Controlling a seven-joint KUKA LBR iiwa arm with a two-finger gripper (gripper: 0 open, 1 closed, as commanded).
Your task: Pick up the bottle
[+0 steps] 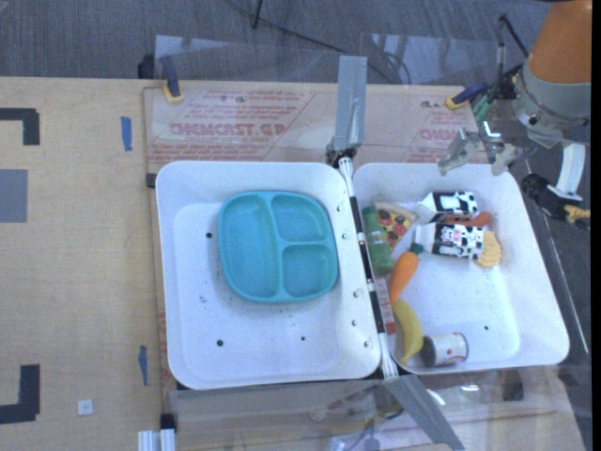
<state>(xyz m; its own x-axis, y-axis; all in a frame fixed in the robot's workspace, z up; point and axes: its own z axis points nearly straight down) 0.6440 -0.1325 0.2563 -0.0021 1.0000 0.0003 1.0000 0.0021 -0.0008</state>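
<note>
The green bottle (pixel 378 239) lay lengthwise against the left wall of the right bin (pixel 535 289), hemmed in by a pizza-slice toy (pixel 398 222) at its upper right and an orange carrot (pixel 404 274) just below it, with a banana (pixel 408 325) and a small can (pixel 445 349) farther down the same wall. Two cow-patterned cartons (pixel 453 224) and a yellowish toy (pixel 488 250) sat to its right. The gripper (pixel 477 151) hovered above the bin's far rim, well apart from the bottle, its fingers spread and holding nothing, while the left bin (pixel 178 280) held a teal divided plate (pixel 279 246).
</note>
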